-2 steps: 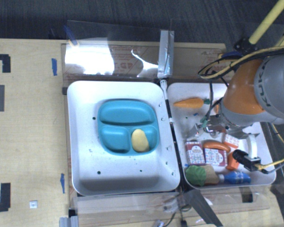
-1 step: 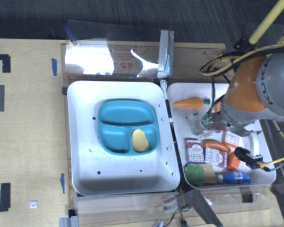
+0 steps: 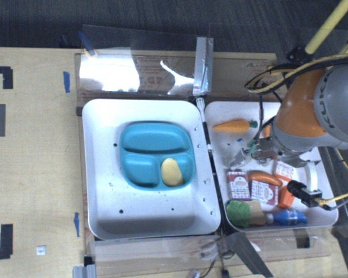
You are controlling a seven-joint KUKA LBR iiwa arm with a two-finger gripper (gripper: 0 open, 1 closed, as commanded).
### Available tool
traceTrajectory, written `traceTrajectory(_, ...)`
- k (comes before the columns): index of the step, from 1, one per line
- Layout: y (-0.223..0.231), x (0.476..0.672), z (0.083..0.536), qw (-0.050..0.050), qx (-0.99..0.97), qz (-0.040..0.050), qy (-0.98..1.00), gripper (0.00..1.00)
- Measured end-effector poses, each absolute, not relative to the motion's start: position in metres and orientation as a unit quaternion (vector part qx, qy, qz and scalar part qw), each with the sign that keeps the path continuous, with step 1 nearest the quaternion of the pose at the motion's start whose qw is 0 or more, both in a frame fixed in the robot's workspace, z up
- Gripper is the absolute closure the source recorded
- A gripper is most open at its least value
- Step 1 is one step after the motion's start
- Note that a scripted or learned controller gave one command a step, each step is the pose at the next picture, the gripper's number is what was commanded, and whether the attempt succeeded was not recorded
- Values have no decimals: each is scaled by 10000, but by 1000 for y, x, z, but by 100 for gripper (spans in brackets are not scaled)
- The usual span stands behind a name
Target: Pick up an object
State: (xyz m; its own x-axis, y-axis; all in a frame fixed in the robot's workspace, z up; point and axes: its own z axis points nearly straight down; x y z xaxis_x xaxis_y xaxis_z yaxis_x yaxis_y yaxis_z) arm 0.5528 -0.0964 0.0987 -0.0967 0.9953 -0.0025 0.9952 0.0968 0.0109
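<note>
1. A carrot (image 3: 234, 125) is laid near the far edge of the right bin (image 3: 326, 219), its long axis running left to right, with the blunt orange end at the left and the green tip at the right
2. A sausage (image 3: 263, 178) is seen nearer the middle of the same bin, also lying roughly left to right, on top of small red and white cartons (image 3: 239, 186)
3. The gripper (image 3: 256, 148) is lowered into the right bin between carrot and sausage; whether anything is gripped cannot be told, as the tip is lost in dark clutter under the wrist
4. The arm (image 3: 313, 112) is cut off at the right edge, and the bin's far right part is hidden beneath it
5. A green ball (image 3: 239, 211) and a blue bottle (image 3: 289, 217) are placed along the near wall
6. In the left bin (image 3: 98, 172) a blue divided tray (image 3: 156, 153) is set, and a yellow egg-shaped item (image 3: 171, 171) is held in its near right compartment
</note>
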Motion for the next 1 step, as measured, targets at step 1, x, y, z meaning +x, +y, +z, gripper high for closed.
traceTrajectory(1,-101,616,92,4,6790,1,7342,0)
